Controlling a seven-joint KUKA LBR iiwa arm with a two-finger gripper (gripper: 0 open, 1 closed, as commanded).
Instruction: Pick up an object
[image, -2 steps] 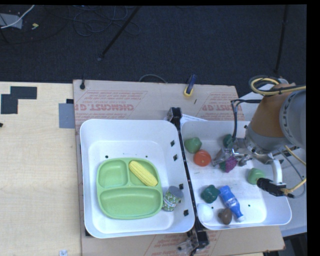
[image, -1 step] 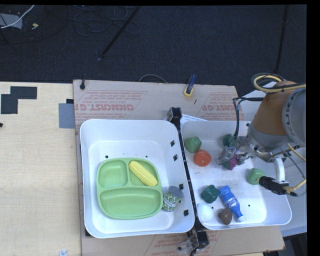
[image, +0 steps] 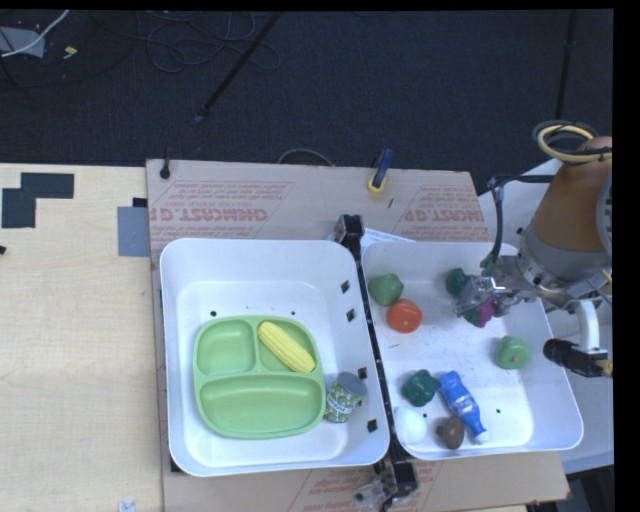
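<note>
Camera view puts our gripper (image: 483, 298) low in the right white bin (image: 560, 425), right beside a small purple object (image: 481, 313) and a dark green one (image: 457, 281); we cannot tell how its fingers stand. That bin also holds a red ball (image: 404, 316), green pieces and a blue bottle (image: 460, 400). The left white bin (image: 185, 270) holds a green divided plate (image: 250, 410) with a yellow corn cob (image: 286, 346).

Upside-down "CHEMCAST" print on the cardboard sheet (image: 300, 205).

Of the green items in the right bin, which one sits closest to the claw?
The dark green piece right beside the claw, at the bin's far side; the other green items lie farther off.
</note>
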